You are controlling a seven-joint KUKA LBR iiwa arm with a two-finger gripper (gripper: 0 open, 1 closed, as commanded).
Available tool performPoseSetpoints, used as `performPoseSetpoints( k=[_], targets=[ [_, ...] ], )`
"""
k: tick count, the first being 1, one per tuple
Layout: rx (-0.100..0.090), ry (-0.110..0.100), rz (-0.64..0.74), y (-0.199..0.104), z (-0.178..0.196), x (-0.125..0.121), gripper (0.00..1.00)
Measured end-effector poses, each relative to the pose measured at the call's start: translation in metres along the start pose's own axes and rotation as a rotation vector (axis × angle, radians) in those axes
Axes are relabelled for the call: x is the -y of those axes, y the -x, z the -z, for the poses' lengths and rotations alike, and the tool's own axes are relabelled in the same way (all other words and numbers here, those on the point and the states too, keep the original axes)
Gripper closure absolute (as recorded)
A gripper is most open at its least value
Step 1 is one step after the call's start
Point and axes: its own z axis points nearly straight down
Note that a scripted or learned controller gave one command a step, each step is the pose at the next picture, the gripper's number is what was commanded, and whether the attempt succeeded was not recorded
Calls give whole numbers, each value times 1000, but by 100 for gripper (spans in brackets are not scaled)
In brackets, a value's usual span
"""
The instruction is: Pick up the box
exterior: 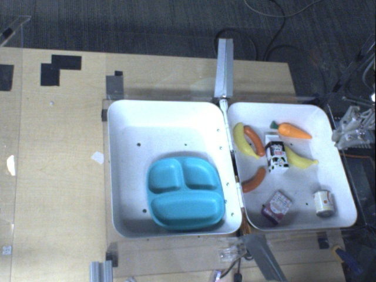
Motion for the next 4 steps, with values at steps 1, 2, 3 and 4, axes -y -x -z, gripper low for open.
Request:
performPoseSetpoints(
  k=[1,2,3,4],
  targets=[
    [0,0,-90,25,115,11,100],
    [-1,2,124,128,107,9,100],
    [-4,3,376,97,66,10,100],
    [-4,4,310,58,-22,-59,100]
  ],
)
